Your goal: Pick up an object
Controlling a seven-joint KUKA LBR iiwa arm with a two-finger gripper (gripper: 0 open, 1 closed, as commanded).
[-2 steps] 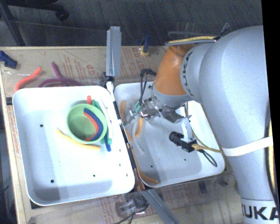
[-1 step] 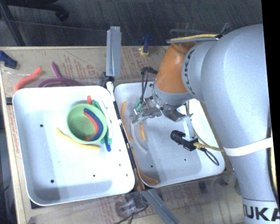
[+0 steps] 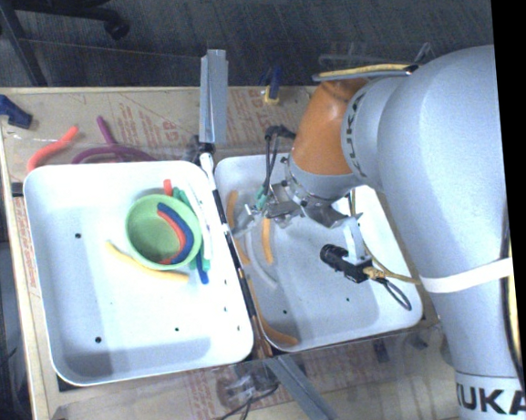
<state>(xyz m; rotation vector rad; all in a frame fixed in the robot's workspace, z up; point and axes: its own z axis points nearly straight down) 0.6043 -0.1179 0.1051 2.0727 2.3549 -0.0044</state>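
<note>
Pincer (image 3: 262,216), grip state unclear, hovers over upright orange strip (image 3: 267,241) in right bin (image 3: 382,317).

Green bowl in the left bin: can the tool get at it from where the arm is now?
Probably yes. The green bowl lies uncovered in the left bin, nothing above it. The tool is over the right bin, so it must cross the rims between them.

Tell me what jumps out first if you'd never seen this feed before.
The big grey arm fills the right side, its orange band bent over the right bin. In the left bin, a green bowl holding red and blue curved pieces sits near the upper right.
</note>
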